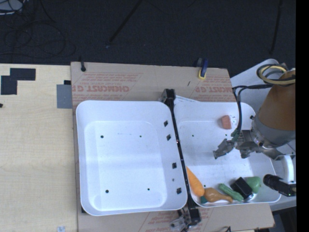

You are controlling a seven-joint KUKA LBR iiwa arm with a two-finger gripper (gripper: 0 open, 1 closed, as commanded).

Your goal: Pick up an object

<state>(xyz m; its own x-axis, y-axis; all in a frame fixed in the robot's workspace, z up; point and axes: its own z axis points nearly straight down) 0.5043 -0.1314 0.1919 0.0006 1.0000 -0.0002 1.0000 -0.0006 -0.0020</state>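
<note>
A pale wooden bench with a sheet of printed cardboard (145, 83) laid over it is seen from above, dark floor and cables behind it, and two shallow white plastic bins are set side by side on the cardboard. The left-hand white bin (126, 158) is seen beyond the gripper, across the black divider. The grey two-finger gripper (223, 151) is held low over the floor of the right-hand white bin (203, 129), and nothing is seen between its fingers; whether they are spread or closed cannot be told.

The pick is judged not yet made, so a target must be reached, grasped and lifted. A small pinkish-red rounded block (225, 122) lies just behind the gripper, apart from it. In front of the gripper, along the bin's near edge, an orange carrot-shaped toy (194, 180), a tan curved piece (216, 195), a green elongated toy (231, 192), a black block (242, 187) and a bright green lump (253, 182) are crowded together, some touching.
</note>
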